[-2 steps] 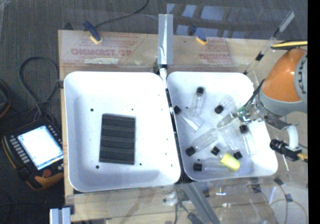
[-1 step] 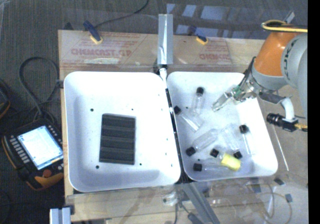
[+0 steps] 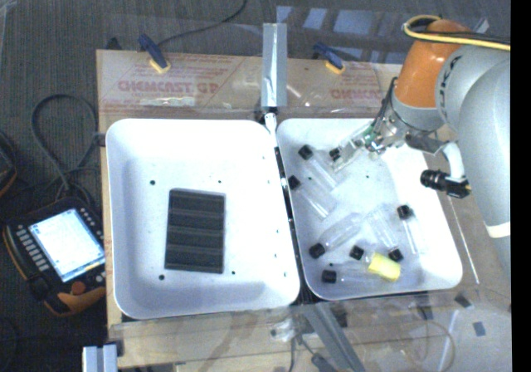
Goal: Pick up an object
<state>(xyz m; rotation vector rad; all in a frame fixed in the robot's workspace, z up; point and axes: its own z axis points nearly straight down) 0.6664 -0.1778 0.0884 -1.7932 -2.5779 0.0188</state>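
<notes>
While dark ribbed flooring surrounds the plywood bench [image 3: 124, 71], clear plastic vials [image 3: 348, 232] with black caps litter the right bin [image 3: 448, 266]. At two o'clock, the gripper [image 3: 358, 144] pinches one vial [image 3: 342, 154] between nearly closed fingers. A ridged black tray [image 3: 196, 230] lies in the left bin [image 3: 124, 163].

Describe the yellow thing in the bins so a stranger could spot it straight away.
Look in the right bin, the one the arm reaches over. Near its front edge, among clear tubes with black caps, lies a small yellow piece. Nothing else there is yellow.
</notes>
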